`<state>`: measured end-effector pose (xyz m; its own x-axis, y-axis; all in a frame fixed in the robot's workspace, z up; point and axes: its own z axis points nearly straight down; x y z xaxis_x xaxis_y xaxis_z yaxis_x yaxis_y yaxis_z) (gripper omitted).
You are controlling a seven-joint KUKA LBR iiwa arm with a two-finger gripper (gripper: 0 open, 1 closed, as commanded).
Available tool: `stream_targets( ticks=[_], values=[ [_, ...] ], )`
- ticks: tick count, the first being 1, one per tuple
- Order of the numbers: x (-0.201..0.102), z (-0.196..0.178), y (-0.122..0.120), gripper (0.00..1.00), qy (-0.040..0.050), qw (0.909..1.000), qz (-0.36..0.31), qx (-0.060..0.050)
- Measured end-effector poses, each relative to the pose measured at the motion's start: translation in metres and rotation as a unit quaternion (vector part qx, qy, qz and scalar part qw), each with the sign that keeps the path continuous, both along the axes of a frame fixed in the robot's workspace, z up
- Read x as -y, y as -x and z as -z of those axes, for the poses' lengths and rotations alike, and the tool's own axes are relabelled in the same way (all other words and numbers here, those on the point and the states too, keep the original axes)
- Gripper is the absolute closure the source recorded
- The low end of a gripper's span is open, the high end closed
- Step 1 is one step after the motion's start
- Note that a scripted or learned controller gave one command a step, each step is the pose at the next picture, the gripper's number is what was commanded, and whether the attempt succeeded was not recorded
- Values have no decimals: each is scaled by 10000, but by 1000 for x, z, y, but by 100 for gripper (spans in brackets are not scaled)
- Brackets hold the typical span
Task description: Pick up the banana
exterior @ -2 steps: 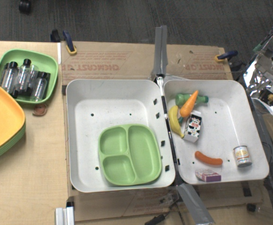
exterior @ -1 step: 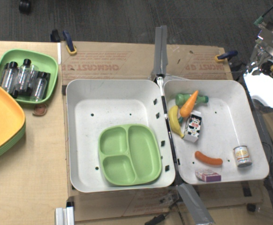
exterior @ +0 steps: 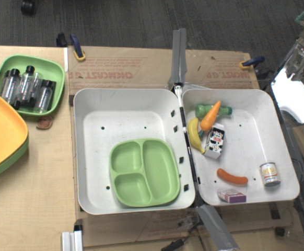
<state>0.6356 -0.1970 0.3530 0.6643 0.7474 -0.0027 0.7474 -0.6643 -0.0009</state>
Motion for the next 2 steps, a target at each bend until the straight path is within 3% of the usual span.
stream_targets(
  ticks=[1,2],
  values=[
    [-97,-15,-1,100,-6,10000,-49,-13],
    [-159,120,4,100,0,9944,1054,-14]
  ],
)
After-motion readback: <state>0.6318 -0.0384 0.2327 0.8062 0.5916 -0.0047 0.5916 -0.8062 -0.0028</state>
